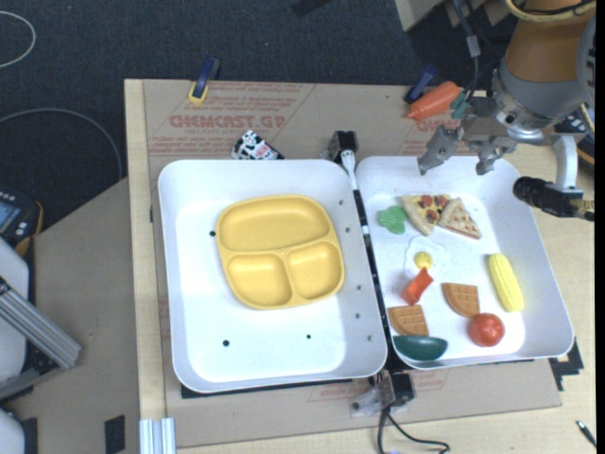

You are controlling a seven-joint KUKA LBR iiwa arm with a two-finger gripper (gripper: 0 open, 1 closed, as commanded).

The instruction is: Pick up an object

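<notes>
- Two white bins: the left bin (189, 339) and the right bin (544, 282).
- One yellow divided tray (279, 251).
- Two pizza slices (423, 210), (460, 220).
- Two brown waffle pieces (460, 298), (408, 321).
- One corn cob (505, 281).
- One red tomato (486, 329).
- One fried egg (422, 256).
- One green leafy piece (392, 219).
- One red-orange stick (418, 286).
- One dark green bowl-shaped piece (420, 348).
</notes>
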